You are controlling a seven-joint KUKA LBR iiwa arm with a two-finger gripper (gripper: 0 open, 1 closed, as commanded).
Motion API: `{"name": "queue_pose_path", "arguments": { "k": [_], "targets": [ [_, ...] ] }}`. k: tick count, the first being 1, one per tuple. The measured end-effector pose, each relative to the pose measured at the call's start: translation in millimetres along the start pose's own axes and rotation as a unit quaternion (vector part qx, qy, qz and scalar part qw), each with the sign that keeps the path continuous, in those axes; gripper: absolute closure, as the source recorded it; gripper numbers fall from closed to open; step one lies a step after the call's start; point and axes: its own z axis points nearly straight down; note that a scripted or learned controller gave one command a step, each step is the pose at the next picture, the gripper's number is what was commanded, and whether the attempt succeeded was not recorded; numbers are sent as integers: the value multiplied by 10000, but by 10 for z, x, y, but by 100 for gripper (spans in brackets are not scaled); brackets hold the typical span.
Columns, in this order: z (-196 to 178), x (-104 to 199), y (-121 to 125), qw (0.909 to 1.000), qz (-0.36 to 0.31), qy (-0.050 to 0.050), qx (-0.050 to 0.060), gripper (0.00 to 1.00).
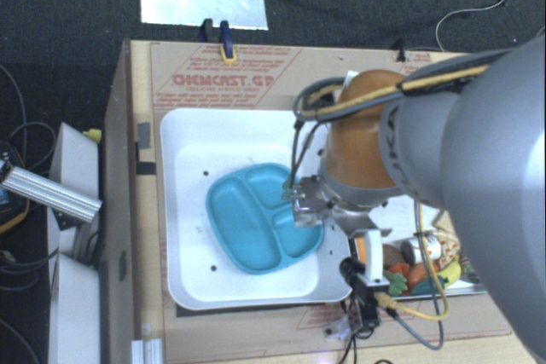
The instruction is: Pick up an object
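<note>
Red "CHEMCAST GP" print (pixel 223 80) — end effector (pixel 304 209) over blue tray (pixel 252 217), grip unclear.

Blue divided plate (pixel 254 217) fills left bin's (pixel 192 183) middle, bare floor along left wall, small objects (pixel 422 264) crowd right bin.

Divided tray (pixel 252 222) in left bin (pixel 192 158), small items (pixel 418 264) seemingly in right bin

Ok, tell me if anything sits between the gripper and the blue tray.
Nothing visible does. The gripper is at the right edge of the blue divided tray in the left bin, with no other object lying between them. Actual contact can't be judged from this view.
</note>
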Motion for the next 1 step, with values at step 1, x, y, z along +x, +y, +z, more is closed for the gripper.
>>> {"name": "queue_pose_path", "arguments": {
  "k": [1],
  "targets": [
    [-485, -552, 80, 10000, 5, -5, -14, 100]
  ]
}}
